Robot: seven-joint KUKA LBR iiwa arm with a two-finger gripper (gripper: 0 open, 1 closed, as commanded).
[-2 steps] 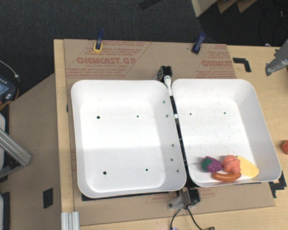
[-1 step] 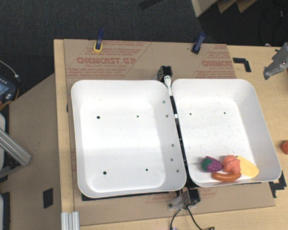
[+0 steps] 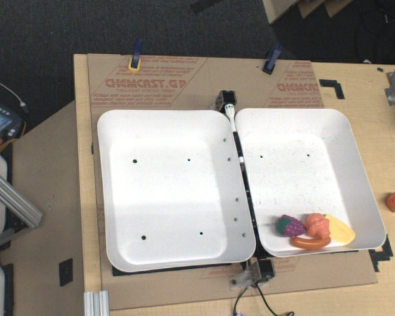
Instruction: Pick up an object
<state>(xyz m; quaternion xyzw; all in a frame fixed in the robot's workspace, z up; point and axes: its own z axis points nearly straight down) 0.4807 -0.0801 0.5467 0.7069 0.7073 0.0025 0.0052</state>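
Because the toy foods (image 3: 318, 225) crowd the right bin's (image 3: 303, 120) near corner, we expect awkward picking and cannot tell the gripper's state.

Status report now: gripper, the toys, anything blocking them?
Toy food pile in right bin, near front corner. Purple grapes, orange sausage, yellow piece touching. Nothing on top.

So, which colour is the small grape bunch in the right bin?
Purple; the grape bunch shows best in the camera view.

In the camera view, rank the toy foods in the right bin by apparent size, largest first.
1. Yellow wedge-shaped toy, partly hidden, so uncertain
2. Orange sausage-shaped toy
3. Red-orange lumpy toy and purple grape cluster toy: look alike in size
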